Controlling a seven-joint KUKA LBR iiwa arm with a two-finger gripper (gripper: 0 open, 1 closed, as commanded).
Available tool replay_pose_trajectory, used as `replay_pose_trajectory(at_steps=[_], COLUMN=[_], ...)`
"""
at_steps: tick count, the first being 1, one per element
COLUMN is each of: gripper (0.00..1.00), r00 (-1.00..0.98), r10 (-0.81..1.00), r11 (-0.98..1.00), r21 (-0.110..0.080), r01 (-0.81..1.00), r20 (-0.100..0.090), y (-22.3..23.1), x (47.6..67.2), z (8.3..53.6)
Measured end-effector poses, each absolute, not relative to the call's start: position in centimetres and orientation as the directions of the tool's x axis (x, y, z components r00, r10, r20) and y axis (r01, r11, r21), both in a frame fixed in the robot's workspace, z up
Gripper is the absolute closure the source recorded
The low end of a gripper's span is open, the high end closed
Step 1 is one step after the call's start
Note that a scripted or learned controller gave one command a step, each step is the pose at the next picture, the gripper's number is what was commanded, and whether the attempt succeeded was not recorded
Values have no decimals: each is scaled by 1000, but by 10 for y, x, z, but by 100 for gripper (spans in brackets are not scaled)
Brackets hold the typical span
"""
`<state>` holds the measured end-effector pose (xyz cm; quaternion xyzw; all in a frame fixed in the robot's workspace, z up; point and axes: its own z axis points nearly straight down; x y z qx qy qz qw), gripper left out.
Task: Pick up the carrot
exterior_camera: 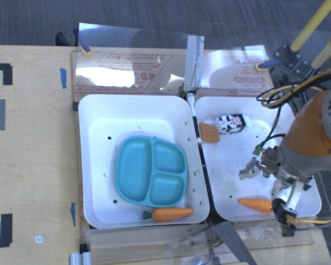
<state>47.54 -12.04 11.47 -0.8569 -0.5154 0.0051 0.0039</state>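
My pincer (252, 169) hangs near the carrot (255, 204) in the right bin (231, 148). I haven't picked it up yet. I can't tell how wide the pincer is.

Bright, even light from above; the shallow white plastic left bin (96, 148) and the matching white right bin (231, 159) look almost washed out, with soft grey shading along their inner walls; pale glare streaks the clear plastic sheet (132, 59) behind them; the turquoise divided plate (151, 170) casts only a faint shadow; focus is slightly soft throughout.
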Motion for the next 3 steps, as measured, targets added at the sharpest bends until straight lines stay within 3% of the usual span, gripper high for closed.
replay_pose_trajectory(at_steps=[1,2,3], gripper=[0,0,0], r00=[518,189,432], r10=[855,982,902], r11=[-518,-189,-432], r21=[0,5,-6], r01=[855,982,902], r20=[1,-2,0], y=[-108,-179,-157], x=[479,518,478], z=[87,154,114])
